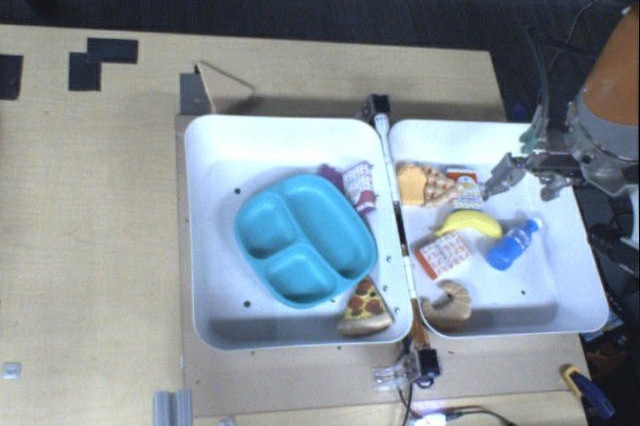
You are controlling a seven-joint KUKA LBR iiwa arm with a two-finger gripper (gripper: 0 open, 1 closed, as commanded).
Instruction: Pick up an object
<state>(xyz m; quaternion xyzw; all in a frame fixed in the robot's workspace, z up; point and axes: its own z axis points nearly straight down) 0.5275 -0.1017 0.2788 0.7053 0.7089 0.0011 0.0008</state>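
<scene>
My gripper [510,176] hangs over the right bin [585,309], near its back wall, just above the clutter; I cannot tell from this slant how it is set, and I see nothing caught in it.

The nearest candidate is the toy banana [470,223], lying on the bin floor just below and to the left of me, between the red-and-white snack packet [444,255] and the orange waffle-like toy [418,184]. I judge it light, stiff plastic, smooth and curved, so it could roll or squirt out of a pinch. I would take it across its thick middle, squarely over the arc, not at the tapered ends.

The blue bottle [512,245] lies tilted just beside the banana's right end; also light and rigid, but round and slick, best gripped across the body.

The flat packet would be hard to get under. In the left bin [200,244] the blue divided plate [303,239] looks too broad for me.
</scene>
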